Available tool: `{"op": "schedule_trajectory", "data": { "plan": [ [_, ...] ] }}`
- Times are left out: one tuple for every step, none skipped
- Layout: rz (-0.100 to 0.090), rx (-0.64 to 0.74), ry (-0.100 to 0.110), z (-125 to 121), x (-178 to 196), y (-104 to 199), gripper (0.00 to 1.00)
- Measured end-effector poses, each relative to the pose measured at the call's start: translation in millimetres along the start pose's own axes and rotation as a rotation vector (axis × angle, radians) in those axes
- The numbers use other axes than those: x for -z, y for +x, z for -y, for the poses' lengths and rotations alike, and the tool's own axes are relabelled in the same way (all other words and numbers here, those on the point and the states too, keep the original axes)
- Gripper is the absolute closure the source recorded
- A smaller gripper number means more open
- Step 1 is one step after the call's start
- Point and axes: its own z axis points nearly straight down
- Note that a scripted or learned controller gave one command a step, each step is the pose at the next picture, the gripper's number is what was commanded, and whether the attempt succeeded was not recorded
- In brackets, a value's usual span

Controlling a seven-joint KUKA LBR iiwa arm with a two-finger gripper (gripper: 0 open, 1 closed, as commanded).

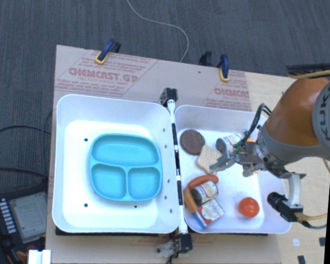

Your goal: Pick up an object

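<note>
Down at the near edge of the right bin (271, 227), a small labelled can (208, 210) lies on its side, with an orange carrot-like piece (189, 198) hugging its left side. Just right of them sits a red tomato (249, 207), on its own on bare white floor. Above the can lies a red sausage (202, 181), curved, touching the top of a second labelled jar (207, 191).

Moving up: a slice of toast (208, 157) lies mid-bin, and the gripper (226, 161) is right at its right-hand edge, low over the bin. Whether anything is pinched there, I cannot tell; the tips blur into the toast and the arm's dark hardware. Behind the gripper, a silver-and-green can (230, 143) is tipped over, close against the wrist. To the left of it, a round brown cookie (192, 141) lies flat, just beside the toast's upper corner.

In the left bin (74, 115) rests 1 blue divided plate (126, 167) with 3 compartments. The grey-and-orange arm (297, 126) comes in from the right, over the bin's far corner.
</note>
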Motion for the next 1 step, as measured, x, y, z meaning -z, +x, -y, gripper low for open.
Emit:
{"op": "schedule_trajectory", "data": {
  "plan": [
    [0.001, -0.002, -0.008, 28.8, -103.6, 11.7, 0.00]
  ]
}}
